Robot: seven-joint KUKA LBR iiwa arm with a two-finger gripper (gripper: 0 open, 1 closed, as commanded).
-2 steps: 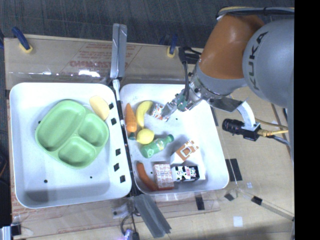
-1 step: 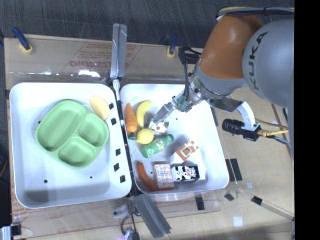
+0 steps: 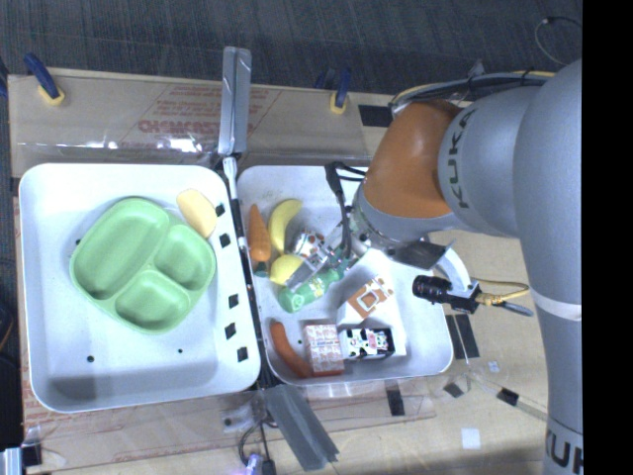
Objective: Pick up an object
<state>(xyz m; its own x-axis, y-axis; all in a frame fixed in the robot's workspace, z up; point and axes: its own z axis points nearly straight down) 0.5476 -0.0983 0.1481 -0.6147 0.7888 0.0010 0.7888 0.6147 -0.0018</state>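
My gripper (image 3: 322, 252) reaches low into the right bin (image 3: 431, 362), under the arm's orange band. It hangs just above a green bottle (image 3: 310, 288) lying on its side, with a yellow lemon (image 3: 285, 268) right beside it on the left. A banana (image 3: 284, 222) and an orange carrot (image 3: 258, 236) lie further left, near the bin's wall. The arm hides the back right part of this bin.
Toward the front of the right bin lie a small orange-and-white box (image 3: 369, 297), a black-and-white carton (image 3: 369, 342), a pinkish box (image 3: 323, 348) and a brown sausage (image 3: 284, 349). The left bin (image 3: 59, 364) holds a green divided plate (image 3: 143, 262) and a yellow piece (image 3: 197, 212).
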